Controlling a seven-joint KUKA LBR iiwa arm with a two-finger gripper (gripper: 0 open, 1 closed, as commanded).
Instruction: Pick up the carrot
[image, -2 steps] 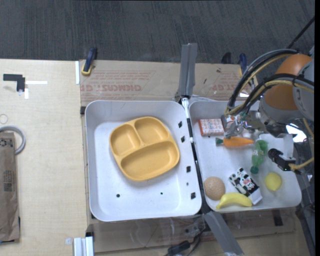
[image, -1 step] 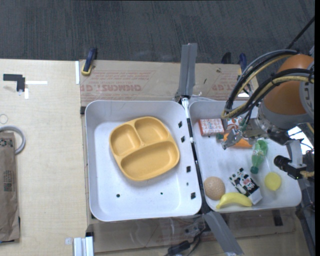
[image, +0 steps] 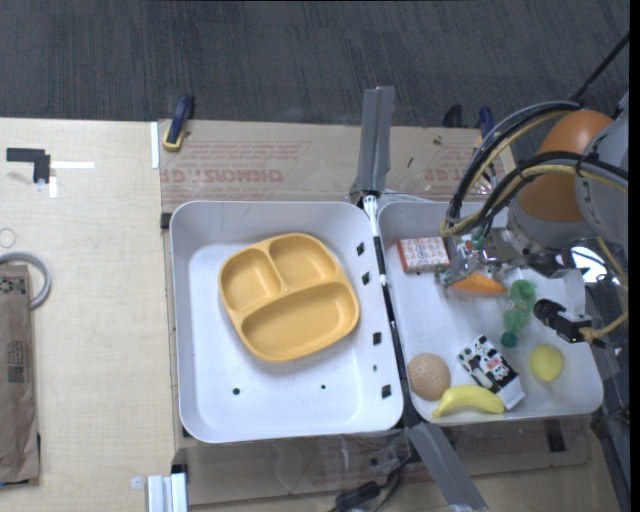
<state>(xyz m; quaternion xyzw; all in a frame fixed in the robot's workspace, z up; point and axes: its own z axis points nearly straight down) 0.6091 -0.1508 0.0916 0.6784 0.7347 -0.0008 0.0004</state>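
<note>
Leftmost, the surface (image: 80, 330) carries a brown paper bag (image: 15, 370) at its edge, well apart from the work. Next comes the left bin (image: 190, 330), where a yellow divided plate (image: 288, 295) lies flat in the middle, probably as a place to set things down. Across the divider, the right bin (image: 420, 325) holds the loose items: a red-and-white box (image: 422, 254) near the far wall, a brown ball (image: 429, 375) and a banana (image: 468, 402) at the near wall, a black-and-white packet (image: 487, 365), a green piece (image: 518, 305) and a lemon (image: 546, 364). The carrot (image: 478, 284) lies just right of the box, its body pointing rightward. The tool (image: 462, 268) sits at the carrot's left end, touching or nearly so; whether it pinches the carrot I cannot tell. The arm (image: 560, 190) reaches in from the right, bent down over the bin with cables looping above its wrist.
</note>
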